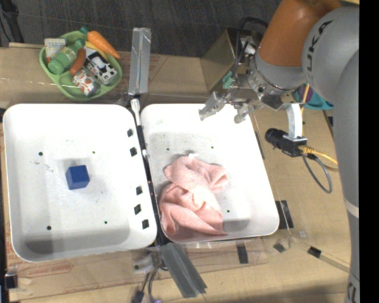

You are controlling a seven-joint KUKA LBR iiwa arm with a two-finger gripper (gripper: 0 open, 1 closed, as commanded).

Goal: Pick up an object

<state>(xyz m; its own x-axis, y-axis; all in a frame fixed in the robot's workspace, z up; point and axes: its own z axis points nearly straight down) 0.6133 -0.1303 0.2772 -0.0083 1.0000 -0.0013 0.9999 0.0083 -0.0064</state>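
Nearest, a pink cloth (pixel 192 196) lies crumpled at the right bin's (pixel 249 163) front edge. A blue cube (pixel 78 176) sits mid left bin (pixel 25 169). My gripper (pixel 225 108) hangs spread, holding nothing, over the right bin's far edge. Beyond, a green bowl (pixel 81 66) of toy food rests on the cardboard-covered bench (pixel 177 68).

A single fixed camera looks down at a slant from above the desk (pixel 177 68), far enough back to take in both white bins: left bin (pixel 25 169), right bin (pixel 252 169). The arm (pixel 328 49) enters from the right edge.
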